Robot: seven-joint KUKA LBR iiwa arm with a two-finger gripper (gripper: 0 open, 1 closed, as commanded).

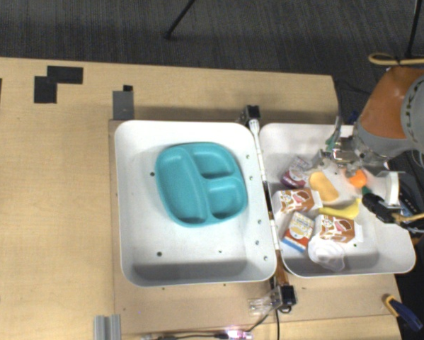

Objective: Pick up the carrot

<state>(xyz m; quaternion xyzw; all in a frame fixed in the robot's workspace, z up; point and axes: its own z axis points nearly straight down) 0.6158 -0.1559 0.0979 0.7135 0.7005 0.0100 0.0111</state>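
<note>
Fingers of the two-finger gripper [337,154] are hard to read against the clutter beneath them, so I cannot tell whether they stand apart or together, and nothing shows plainly between them. From the one camera above the bench, the gripper hangs over the far part of the right-hand shallow white bin [403,250], on the grey arm with the orange band [392,108] that reaches in from the right. A small bright orange carrot [357,179] lies in that bin just beside the wrist hardware, to the right of a pale orange rounded block [324,186]. Near them lie a yellow banana-shaped piece [341,209], several brown-and-white printed packets [337,228] and a white crumpled lump [328,253]. The left-hand shallow white bin [137,190] holds a teal plastic divided plate [199,183] with three compartments. Both bins sit on a light wooden bench [42,211].
</note>
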